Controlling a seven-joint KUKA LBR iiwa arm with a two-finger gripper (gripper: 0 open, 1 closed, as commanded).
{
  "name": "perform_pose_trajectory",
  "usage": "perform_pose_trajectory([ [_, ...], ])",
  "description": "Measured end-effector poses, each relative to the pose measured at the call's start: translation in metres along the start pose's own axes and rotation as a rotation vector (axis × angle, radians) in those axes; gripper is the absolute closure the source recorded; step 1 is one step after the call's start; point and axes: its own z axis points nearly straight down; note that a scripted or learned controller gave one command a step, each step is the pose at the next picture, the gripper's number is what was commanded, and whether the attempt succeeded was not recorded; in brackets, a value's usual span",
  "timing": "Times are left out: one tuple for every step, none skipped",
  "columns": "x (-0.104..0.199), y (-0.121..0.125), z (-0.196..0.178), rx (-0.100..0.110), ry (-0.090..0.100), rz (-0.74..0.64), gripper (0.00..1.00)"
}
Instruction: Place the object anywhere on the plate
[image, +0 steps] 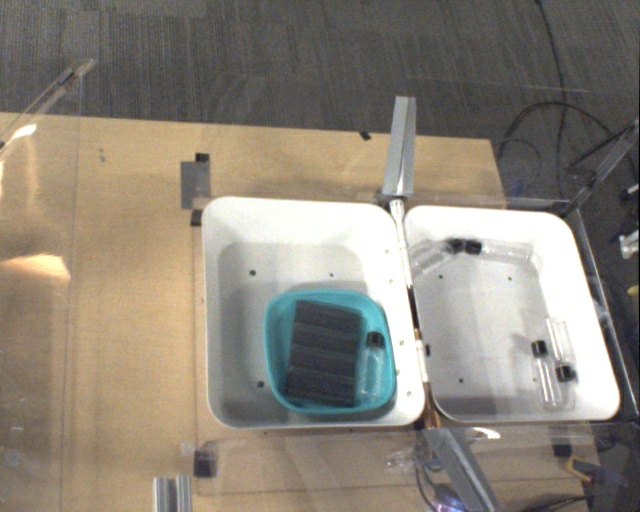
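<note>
Worktop (120, 330), pale wood, with a sheen of glare over its left side. A small grey bracket (194, 181) sits just off the far-left corner of the left bin (228, 300), and a small dark block (204, 462) sits off that bin's near-left corner. Left bin is white and shallow. In it lies a teal plate (278, 330), set toward the bin's near-right corner and close to the near wall. The object (324, 352), a dark ribbed slab, lies flat on the plate, roughly central, its long side running far to near with a slight tilt. A small dark piece (375, 340) rests at the plate's right rim, just beside the slab; what it is, I cannot tell. A grey metal post (403, 145) stands at the far edge, where the two bins meet. Right bin (480, 400) holds a clear tube with dark ends (463, 245) near its far wall, and two clear, dark-capped tubes (553, 362) side by side near its right wall. State of the tool: cannot tell.
</note>
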Motion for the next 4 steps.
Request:
perform_pose_trajectory([
  [0.0,0.0,0.0,0.001,0.0,0.126,0.0],
  [0.003,0.0,0.0,0.002,0.0,0.182,0.0],
  [0.004,0.0,0.0,0.002,0.001,0.142,0.0],
  [0.004,0.003,-0.012,-0.009,-0.005,0.136,1.0],
])
